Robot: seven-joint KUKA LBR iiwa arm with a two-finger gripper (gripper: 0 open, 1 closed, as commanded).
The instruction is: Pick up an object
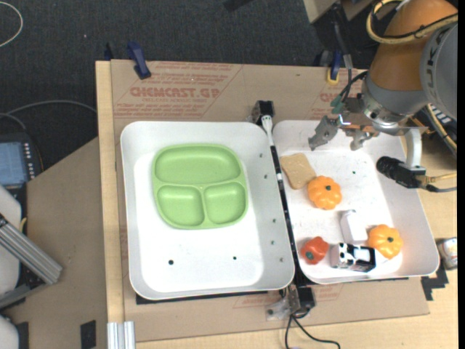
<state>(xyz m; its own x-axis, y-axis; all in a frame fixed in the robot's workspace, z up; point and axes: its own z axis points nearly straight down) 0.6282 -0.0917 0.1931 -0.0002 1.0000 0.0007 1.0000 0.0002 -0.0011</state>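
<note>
Looking down at a slant, we see a bench (182, 86) topped with printed brown cardboard that carries two shallow white bins side by side, with dark carpet and loose cables beyond its far edge. The left bin (145, 253) holds a green divided tray (200, 186). The right bin (407, 195) holds a tan bread slice (297, 170), an orange pumpkin (324, 193) just beside it, and, along the near edge, a red tomato-like toy (314, 249), a black-and-white cow figure (355, 257), a pale block (352, 227) and a second pumpkin (384, 241). The arm (407, 57) reaches in from the right, and its end effector (341, 131) hangs over the right bin's far edge with its fingers spread, nothing between them. A blue clamp (138, 60) grips the cardboard's far edge.
</note>
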